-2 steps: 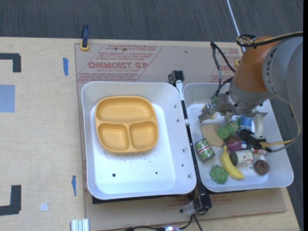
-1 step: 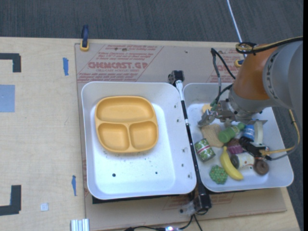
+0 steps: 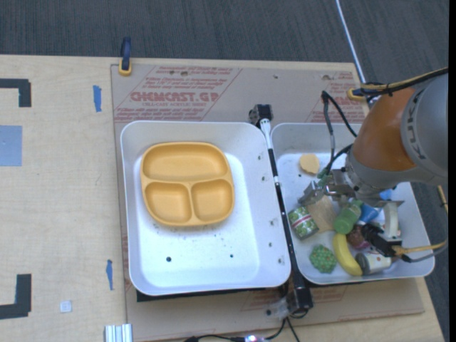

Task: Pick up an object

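**Tool low over the clutter in the right bin, grip unreadable**

Nearest, at the front edge of the bench (image 3: 64,262): a black fitting (image 3: 299,299) with loose cables, at the gap between the two bins.

Just inside the front rim of the right bin (image 3: 420,268): a yellow banana (image 3: 347,255), curved, one end toward the rim. Just beside it on the left, a bumpy green lump (image 3: 323,259); touching it on the right, a pale stubby cylinder (image 3: 375,263).

Farther in, mid-bin: a green can (image 3: 303,221) with a white and red label, tilted, close to the left wall. Near it on the right, a green bottle (image 3: 347,217), and between the two a flat tan piece (image 3: 324,211). Beside the bottle, a small blue thing (image 3: 370,211), partly hidden.

Directly behind the tan piece and the can: the tool (image 3: 319,189), low among these things. Cannot tell whether wide, narrow or holding anything.

Level with this in the left bin (image 3: 132,191): a yellow plate (image 3: 187,184) with three compartments, two small ones nearer, one long one farther. A few dark specks on the white floor in front of it.

Beyond the tool: a round tan disc (image 3: 309,164), alone on bare bin floor, apart from the heap.

Above the right bin, reaching in from the right: the grey arm with its orange band (image 3: 381,137).

Farthest: a brown board (image 3: 174,95) with red lettering under both bins, a blue and yellow clamp (image 3: 125,55) at its far left corner, then dark grey floor (image 3: 214,13).
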`<state>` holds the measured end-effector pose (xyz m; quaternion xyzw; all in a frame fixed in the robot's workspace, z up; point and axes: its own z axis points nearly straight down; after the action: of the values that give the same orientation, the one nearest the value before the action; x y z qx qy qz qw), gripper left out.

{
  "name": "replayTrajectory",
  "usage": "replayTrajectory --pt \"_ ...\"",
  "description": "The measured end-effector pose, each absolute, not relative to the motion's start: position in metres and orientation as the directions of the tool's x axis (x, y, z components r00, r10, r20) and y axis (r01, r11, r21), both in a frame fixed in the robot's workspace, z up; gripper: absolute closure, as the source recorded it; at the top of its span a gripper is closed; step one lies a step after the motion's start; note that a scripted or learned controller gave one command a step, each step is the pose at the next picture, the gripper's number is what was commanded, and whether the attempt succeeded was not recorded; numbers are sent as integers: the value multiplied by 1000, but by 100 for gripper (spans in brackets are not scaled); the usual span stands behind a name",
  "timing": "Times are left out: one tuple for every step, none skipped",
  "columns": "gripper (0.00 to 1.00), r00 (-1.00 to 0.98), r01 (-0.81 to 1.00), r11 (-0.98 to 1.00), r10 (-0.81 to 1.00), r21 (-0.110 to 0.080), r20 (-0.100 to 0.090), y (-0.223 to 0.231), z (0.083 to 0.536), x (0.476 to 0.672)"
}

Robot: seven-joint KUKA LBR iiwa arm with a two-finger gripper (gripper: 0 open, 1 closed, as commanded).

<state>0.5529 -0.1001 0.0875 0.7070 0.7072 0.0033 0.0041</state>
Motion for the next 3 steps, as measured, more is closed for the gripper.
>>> replayTrajectory --pt "0 0 1000 0 1000 14 -2 -101 88 526" --pt "100 -1 1000 1 1000 14 -1 -101 96 527" --pt "100 -1 1000 1 1000 -1 1 -37 183 480"
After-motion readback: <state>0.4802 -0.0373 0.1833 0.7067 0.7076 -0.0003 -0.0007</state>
